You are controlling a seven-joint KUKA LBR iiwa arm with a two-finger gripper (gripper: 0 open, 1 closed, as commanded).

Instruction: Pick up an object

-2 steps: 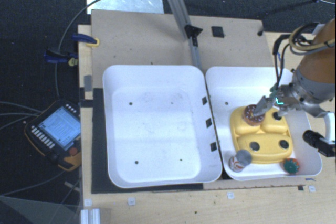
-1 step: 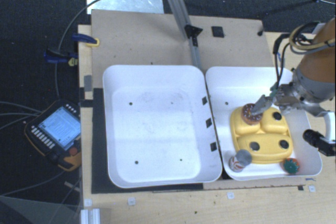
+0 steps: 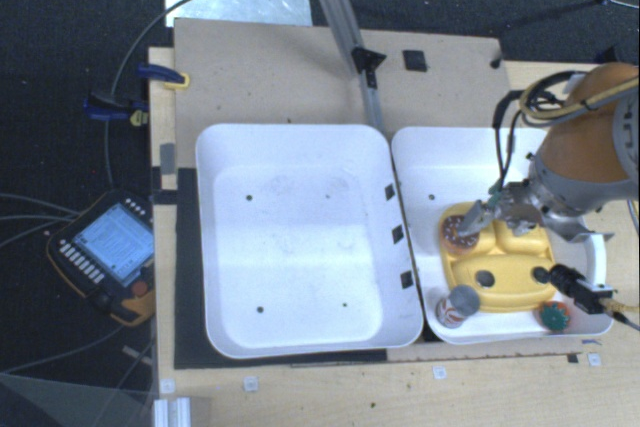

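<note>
Against the right bin's (image 3: 420, 155) near edge lies a yellow plastic toy (image 3: 500, 267), with a sprinkled donut (image 3: 459, 230) at its left end, a grey knob piece (image 3: 462, 299) near the bin's front-left corner and a green-orange ball (image 3: 554, 317) at the front-right. Gripper (image 3: 497, 207) sits low over the toy's upper side, likely lining up a grasp; can't tell its opening. Arm (image 3: 585, 155) enters from the right, wrist angled down-left; left bin (image 3: 290, 140) beside it.

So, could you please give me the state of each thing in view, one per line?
Left white bin: upright on the bench, nothing seen in it.
Right white bin: holding the objects.
Yellow plastic toy: lying flat in the right bin.
Small grey cylinder: resting by the toy's front edge.
Gripper: down over the toy.
Handheld pendant with lit screen: on.
</note>
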